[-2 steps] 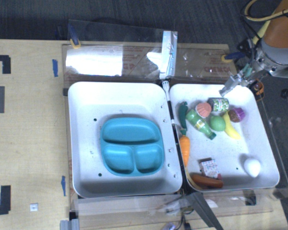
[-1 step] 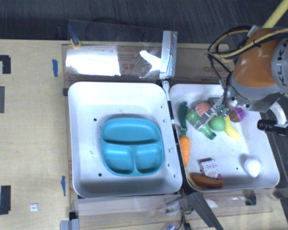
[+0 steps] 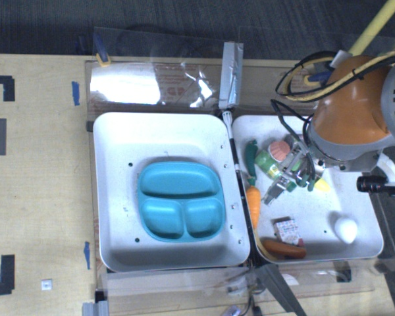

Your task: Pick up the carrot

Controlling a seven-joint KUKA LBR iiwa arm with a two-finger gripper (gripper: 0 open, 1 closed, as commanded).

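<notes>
Hugging bin wall (image 3: 245, 176), carrot (image 3: 253, 205), gripper (image 3: 274, 194) beside

Grey arm (image 3: 394, 104) with a broad orange band (image 3: 349, 101) — black and yellow cables (image 3: 303, 78) looped beside it, upper right of frame.

A blue tray (image 3: 181, 199) with three compartments sits mid left bin (image 3: 112, 137). In the right bin (image 3: 372, 242): a white egg (image 3: 346, 230) at 4 o'clock, a hot dog (image 3: 283, 247) and small packet (image 3: 288, 228) at 6, a green item (image 3: 251, 157) at 10.
</notes>
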